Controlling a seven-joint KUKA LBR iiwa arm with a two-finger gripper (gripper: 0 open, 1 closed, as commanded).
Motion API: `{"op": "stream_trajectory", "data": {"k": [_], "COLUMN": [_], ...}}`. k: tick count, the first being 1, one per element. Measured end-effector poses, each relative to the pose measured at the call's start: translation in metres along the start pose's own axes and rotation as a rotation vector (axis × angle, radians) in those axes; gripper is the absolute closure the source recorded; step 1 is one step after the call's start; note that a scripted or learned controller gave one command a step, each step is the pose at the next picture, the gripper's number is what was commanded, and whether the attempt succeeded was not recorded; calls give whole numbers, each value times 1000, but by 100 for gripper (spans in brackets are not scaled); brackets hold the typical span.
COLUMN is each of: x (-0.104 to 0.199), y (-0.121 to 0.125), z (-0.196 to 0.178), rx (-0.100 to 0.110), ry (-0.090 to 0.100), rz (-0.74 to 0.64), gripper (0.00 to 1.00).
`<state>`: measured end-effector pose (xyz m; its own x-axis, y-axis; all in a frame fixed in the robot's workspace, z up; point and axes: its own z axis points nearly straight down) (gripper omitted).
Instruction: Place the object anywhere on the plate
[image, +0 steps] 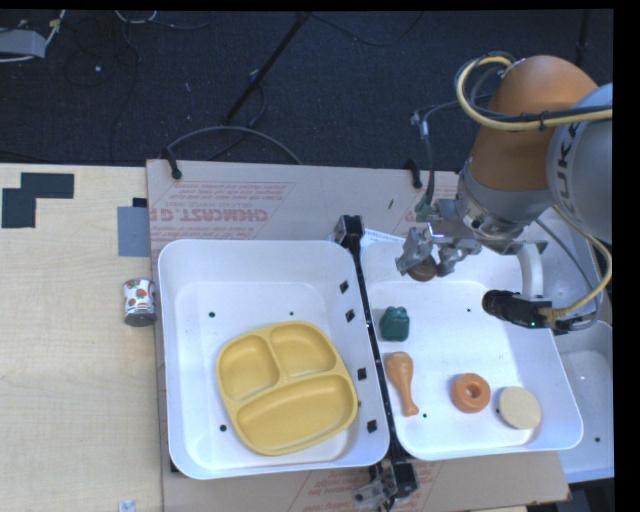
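We've got one fixed camera above the bench (80, 330), looking down at a slant, far enough back to fit both white bins (190, 290), with the arm (530, 130) entering from the right.

I have 1 arm in from the right, wrist bent down toward the far side.

The grey arm (590, 150) carries its orange band (530, 100) at the far right, and below it the wrist angles left and down. The gripper (425, 260) hangs at the end, its 2 fingers closed around a small brown piece (424, 268) pinched between their tips.
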<state>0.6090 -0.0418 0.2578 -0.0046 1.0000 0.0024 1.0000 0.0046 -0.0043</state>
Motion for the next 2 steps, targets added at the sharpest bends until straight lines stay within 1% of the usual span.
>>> {"op": "stream_trajectory", "data": {"k": [1,2], "x": [56,105], "y": [-15,-41], "z": [17,27], "rx": [2,3], "ry": [0,-1], "rz": [0,0], "gripper": [100,100]}}
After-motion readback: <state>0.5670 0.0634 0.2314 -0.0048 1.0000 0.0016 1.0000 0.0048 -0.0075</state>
